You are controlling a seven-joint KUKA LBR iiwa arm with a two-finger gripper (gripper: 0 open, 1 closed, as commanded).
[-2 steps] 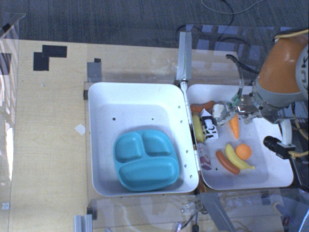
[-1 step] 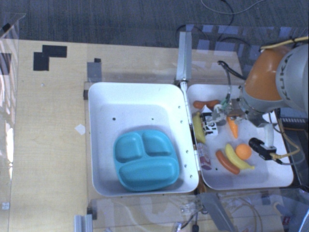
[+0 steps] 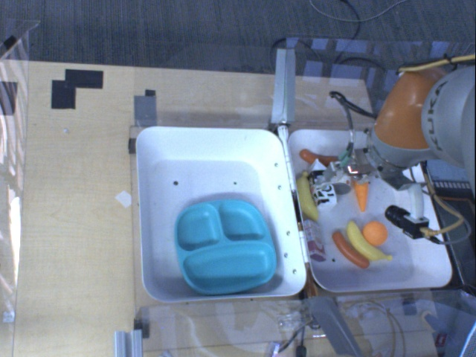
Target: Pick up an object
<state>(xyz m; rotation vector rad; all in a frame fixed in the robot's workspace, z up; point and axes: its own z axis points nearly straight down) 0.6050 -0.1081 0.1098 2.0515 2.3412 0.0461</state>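
Right, I see the gripper (image 3: 349, 171) low in the right bin (image 3: 431, 274), just above the carrot (image 3: 361, 195); whether it is spread or pinching I cannot tell, carrot lying beside a banana (image 3: 306, 197)

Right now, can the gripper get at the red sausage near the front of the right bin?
Probably yes. The red sausage lies uncovered near the front of the right white bin, touching only the yellow banana beside it. The gripper sits farther back, with open floor between.
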